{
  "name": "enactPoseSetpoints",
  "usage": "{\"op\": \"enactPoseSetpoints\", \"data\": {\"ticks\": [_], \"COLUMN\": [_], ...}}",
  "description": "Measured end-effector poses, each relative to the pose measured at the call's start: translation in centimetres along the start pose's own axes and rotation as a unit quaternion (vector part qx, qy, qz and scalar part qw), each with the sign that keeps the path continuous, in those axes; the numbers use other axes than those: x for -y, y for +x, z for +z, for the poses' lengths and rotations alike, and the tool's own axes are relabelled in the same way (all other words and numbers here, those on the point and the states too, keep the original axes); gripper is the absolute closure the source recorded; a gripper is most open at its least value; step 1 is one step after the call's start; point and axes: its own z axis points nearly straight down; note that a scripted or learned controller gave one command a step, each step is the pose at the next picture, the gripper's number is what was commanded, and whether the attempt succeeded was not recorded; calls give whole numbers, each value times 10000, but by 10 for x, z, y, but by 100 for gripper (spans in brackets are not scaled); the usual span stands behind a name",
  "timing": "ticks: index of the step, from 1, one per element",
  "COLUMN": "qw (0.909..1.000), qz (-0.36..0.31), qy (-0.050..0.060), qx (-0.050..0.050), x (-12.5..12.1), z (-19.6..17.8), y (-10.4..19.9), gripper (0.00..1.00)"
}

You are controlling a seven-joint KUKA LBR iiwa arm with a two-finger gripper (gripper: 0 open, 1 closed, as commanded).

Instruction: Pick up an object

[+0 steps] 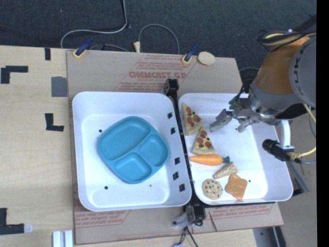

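Note:
My gripper [231, 123] hangs over the upper middle of the right bin [267, 189], its two fingers spread open with nothing between them. Left of it lie two toy pizza slices: one [191, 117] by the bin's left wall and another [203, 142] below it. Under those lies an orange carrot [206, 159]. Nearer the front are a small tan wedge [226, 170], a round cookie [212, 188] and an orange square piece [237, 186].
The left bin [85, 138] holds a blue divided plate [133, 148]. A black clip divider [177, 138] runs between the bins. Cables trail behind the bench, and a round tan disc [206, 58] lies on the cardboard at the back.

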Motion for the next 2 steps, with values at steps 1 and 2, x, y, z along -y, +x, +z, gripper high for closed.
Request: {"op": "enactPoseSetpoints", "data": {"ticks": [1,2], "qw": [10000,10000], "qz": [13,8], "qy": [-51,-2], "qx": [35,44], "x": [-21,-91], "z": [101,96], "y": [32,33], "gripper": [0,0]}}
